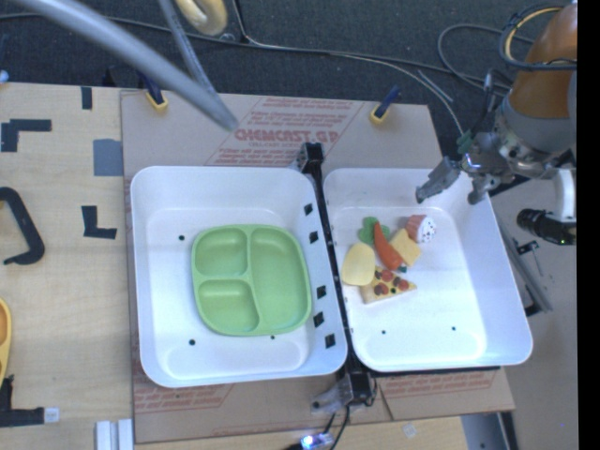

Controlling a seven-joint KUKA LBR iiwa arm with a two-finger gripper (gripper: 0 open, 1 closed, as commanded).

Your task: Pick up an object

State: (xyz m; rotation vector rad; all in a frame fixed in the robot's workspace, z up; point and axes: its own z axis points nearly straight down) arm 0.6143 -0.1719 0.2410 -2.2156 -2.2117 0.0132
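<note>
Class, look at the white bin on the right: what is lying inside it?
Inside the right bin lies a touching cluster of toy food: a carrot, a pale yellow piece, a pizza slice and a strawberry. Whatever sits beneath the overlapping pieces is covered.

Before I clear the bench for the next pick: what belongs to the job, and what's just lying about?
Job:
hand, fingers apart
toy food pile
right bin

Lying about:
green divided plate
left bin
yellow clamps
</note>
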